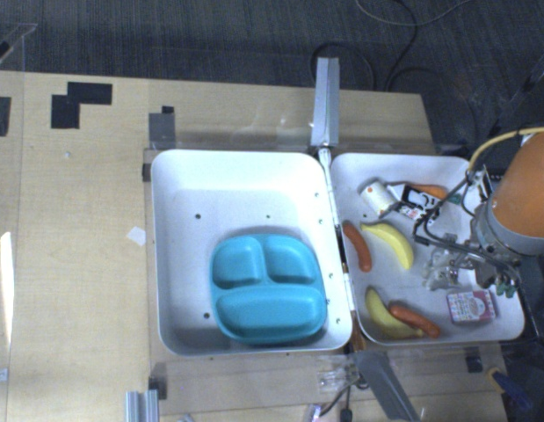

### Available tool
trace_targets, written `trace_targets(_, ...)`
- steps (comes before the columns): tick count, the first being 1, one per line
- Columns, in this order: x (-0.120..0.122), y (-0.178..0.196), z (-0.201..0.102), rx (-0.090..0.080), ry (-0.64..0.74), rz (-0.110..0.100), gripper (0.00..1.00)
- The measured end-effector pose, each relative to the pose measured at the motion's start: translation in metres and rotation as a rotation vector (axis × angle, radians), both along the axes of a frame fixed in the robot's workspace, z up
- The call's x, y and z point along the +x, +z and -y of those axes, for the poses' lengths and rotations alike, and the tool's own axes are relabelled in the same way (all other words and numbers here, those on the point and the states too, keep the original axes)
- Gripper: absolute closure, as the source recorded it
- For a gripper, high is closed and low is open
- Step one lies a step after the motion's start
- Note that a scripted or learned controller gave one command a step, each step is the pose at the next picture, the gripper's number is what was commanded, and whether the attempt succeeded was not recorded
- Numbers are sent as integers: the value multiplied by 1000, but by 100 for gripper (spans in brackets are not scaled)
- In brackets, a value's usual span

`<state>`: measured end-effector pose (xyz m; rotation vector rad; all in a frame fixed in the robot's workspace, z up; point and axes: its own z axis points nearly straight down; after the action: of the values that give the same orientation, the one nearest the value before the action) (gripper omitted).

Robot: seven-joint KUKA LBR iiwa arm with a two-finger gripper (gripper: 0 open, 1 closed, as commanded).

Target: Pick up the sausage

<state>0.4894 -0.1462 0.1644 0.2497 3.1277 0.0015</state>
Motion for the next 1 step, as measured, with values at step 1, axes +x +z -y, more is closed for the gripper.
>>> trace_targets(1,0,0,0,0,0,0,0)
